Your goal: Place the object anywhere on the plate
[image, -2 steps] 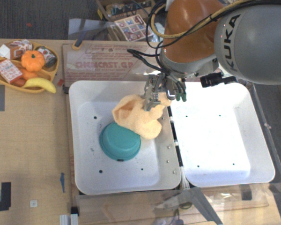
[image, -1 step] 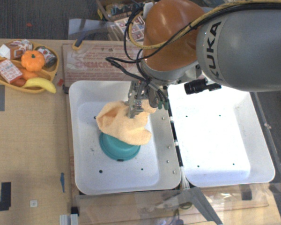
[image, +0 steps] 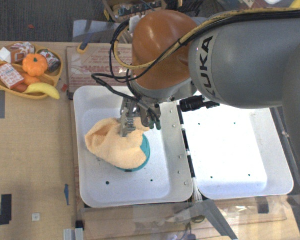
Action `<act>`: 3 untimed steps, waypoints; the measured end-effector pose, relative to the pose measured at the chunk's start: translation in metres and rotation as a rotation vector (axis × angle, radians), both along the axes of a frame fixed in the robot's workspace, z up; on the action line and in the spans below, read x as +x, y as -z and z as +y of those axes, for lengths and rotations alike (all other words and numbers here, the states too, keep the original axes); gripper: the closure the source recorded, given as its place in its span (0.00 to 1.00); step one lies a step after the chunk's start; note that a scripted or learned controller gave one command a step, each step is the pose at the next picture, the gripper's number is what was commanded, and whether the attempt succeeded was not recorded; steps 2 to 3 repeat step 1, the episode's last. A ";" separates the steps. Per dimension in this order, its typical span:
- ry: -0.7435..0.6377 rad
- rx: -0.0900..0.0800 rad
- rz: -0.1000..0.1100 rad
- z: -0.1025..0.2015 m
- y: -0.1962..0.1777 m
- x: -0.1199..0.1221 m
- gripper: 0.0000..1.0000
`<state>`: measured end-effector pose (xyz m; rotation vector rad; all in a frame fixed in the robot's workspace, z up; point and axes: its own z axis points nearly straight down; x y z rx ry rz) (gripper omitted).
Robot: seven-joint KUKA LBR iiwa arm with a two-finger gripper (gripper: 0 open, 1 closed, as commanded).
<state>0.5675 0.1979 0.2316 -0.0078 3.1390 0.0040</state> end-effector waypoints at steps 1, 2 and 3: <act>0.000 0.000 0.000 0.000 0.000 0.000 0.00; 0.000 0.000 0.000 0.000 0.000 0.000 0.00; 0.000 0.000 0.000 0.000 0.000 0.000 0.00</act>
